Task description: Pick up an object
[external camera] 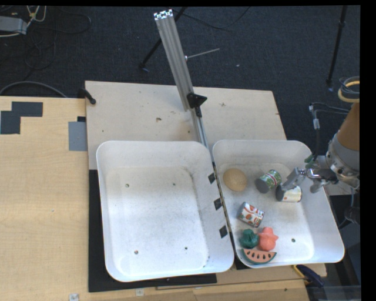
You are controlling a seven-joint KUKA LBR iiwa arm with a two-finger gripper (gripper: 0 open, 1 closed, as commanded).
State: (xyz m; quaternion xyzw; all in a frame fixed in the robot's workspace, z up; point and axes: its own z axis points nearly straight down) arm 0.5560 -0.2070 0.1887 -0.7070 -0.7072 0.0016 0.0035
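1. No text, brand, number or sign can be read anywhere.
2. The small can (270, 179) lying in the right bin (320, 250), near the middle toward its far edge, carries a green and white printed label; the print is too small to make out.
3. The small carton (251, 214), near the left edge of that same bin, shows a red and white printed face; no letters can be told apart.
4. The checkered marker (163, 14) on top of the metal post (179, 62) beyond the bins is a black-and-white pattern, not lettering.
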